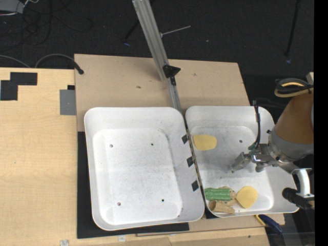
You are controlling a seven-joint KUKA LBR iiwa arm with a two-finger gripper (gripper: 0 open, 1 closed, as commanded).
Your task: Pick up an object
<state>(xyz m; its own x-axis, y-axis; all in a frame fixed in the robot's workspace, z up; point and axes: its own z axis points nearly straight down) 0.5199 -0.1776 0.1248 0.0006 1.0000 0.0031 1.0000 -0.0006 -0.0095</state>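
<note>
In the right bin [225,118] a flat yellow object [204,142] lies near the left wall. Along the bin's front edge lie a green object [219,193], a tan piece [223,206] below it, and a round yellow object [247,197]. My gripper [243,162] hangs low over the bin's middle, right of the flat yellow object and above the front cluster. The arm with its orange band [297,122] comes in from the right. Nothing shows between the fingers.
The left bin [136,168] sits beside the right one, with black clips [189,161] along their shared edge. A metal rail [154,40] slants up from behind the bins. A light wooden surface [36,152] lies to the left.
</note>
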